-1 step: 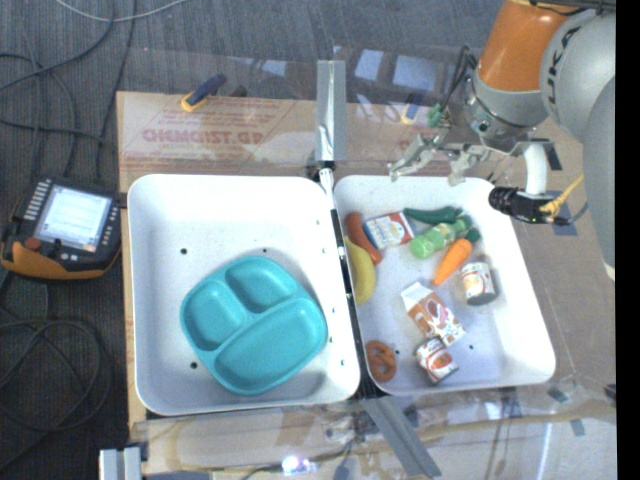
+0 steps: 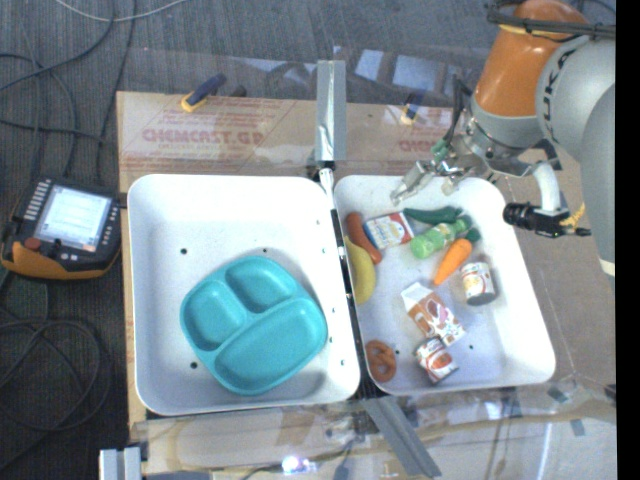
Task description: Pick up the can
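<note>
Gripper (image 2: 428, 171) up over the right bin's (image 2: 520, 363) far rim, fingers spread apart, nothing between them. Can (image 2: 479, 283) sitting toward that bin's right wall, just below the carrot (image 2: 452, 260), bare floor to its right and below. Two bins total. One teal divided plate (image 2: 255, 324) in the left bin (image 2: 160, 228), loads of free white around it. One banana (image 2: 362, 271) hugging the divider.

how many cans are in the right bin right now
2. One can lies near the right bin's right side, just below the carrot. The other lies at the front, beside the pretzel.
</note>
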Motion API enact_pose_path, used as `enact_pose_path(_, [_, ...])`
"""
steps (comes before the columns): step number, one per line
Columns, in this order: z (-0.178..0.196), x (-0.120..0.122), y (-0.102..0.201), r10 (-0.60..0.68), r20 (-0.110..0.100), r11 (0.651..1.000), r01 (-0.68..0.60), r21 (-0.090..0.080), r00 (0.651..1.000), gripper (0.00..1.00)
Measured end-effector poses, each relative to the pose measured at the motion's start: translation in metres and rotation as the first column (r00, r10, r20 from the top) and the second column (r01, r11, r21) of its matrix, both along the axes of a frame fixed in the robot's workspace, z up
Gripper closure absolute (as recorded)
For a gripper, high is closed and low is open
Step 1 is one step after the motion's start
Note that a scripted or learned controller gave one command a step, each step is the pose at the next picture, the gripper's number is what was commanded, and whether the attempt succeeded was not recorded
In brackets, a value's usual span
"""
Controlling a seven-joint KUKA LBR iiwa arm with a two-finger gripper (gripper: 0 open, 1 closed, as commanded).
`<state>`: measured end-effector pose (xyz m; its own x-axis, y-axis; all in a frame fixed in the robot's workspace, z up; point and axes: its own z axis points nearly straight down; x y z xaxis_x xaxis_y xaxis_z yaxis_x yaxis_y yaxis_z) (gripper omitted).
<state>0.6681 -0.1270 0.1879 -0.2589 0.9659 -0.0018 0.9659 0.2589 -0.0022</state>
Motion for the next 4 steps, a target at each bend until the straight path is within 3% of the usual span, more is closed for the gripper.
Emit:
enact_pose_path(1, [0.038,-0.008,0.027,-0.291,0.0,0.957,0.291,0.001,0.957,0.0])
enact_pose_path(2, [0.022,-0.031,-0.087,-0.21,0.0,0.978,0.21,-0.001,0.978,0.0])
enact_pose_path(3, [-0.079,-0.148,-0.091,-0.255,-0.007,0.967,0.255,0.009,0.967,0.0])
enact_pose_path(4, [-0.096,-0.085,-0.084,-0.275,0.01,0.961,0.274,0.017,0.961,0.0])
